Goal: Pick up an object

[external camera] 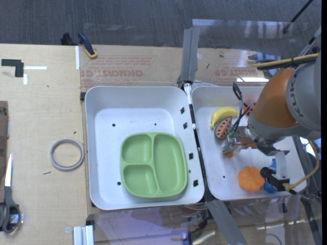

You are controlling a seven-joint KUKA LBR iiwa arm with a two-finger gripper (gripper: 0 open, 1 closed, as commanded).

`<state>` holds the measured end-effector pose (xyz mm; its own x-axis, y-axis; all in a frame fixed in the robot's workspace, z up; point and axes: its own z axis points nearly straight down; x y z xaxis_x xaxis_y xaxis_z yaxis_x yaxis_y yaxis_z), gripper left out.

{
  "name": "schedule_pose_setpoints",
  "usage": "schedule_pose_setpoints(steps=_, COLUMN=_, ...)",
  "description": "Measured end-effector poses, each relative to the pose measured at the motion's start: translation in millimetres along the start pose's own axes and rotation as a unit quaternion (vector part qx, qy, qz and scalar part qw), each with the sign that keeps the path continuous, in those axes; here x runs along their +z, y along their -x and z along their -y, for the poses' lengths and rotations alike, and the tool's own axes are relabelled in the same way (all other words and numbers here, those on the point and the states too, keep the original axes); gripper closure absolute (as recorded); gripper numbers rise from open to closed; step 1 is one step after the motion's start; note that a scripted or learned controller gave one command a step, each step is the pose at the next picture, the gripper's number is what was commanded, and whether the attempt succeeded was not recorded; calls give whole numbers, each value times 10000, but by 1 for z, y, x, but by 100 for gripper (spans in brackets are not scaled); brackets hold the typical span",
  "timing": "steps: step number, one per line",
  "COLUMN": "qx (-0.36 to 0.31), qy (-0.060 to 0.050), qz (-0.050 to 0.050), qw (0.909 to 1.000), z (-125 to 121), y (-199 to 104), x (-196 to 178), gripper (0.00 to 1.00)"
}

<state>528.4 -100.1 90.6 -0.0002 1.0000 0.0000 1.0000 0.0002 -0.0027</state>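
Your candidate objects lie in the right bin [214,182]: a yellow banana [223,115] near its back, a reddish slice-shaped toy [222,129] touching the banana's front edge, and an orange round fruit [250,178] toward the front. The gripper [232,146] sits low in that bin, just beside the reddish toy and between the banana and the orange fruit; you cannot tell from this slanted view how its jaws stand, nor whether anything is caught in them. A small blue piece [278,163] lies near the bin's right side, close to the orange fruit.

The grey arm [299,98] with its orange band [273,103] covers the right bin's far corner, hiding what is under it.

In the left bin [102,137] you see a green divided plate [154,164] with three compartments, lying flat near the front.

Both bins rest on a light wooden bench [41,116]. On the bench to the left lie a grey ring [67,153] and, at the edge, scissors [9,208]. A blue-and-yellow clamp [87,46] sits at the bench's back edge, and dark carpet [127,9] runs beyond it.
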Motion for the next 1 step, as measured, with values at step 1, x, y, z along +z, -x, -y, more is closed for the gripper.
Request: schedule_pose_setpoints(steps=1, qx=-12, qy=11, qz=5, qw=10000, z=-65, y=-77, x=-101, gripper=100)
